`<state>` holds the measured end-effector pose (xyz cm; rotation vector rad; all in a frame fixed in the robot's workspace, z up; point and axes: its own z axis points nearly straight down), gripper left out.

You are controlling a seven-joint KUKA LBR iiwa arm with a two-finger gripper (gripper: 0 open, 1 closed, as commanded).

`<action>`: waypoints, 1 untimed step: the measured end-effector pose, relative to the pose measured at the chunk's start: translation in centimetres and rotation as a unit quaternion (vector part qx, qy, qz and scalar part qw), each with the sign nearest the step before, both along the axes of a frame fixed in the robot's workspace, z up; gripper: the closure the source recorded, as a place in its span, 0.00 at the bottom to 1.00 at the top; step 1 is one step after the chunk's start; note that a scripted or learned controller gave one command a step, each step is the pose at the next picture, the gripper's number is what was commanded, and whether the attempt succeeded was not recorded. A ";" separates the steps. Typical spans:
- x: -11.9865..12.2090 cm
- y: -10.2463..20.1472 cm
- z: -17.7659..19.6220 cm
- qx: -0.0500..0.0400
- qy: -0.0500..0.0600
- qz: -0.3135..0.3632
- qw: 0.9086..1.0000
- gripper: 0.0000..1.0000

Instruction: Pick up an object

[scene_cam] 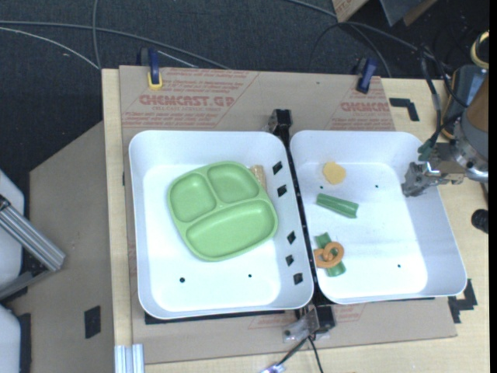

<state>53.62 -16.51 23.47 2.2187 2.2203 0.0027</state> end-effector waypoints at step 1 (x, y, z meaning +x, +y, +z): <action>2.6 4.2 -0.6 0.000 0.000 0.001 1.000 1.00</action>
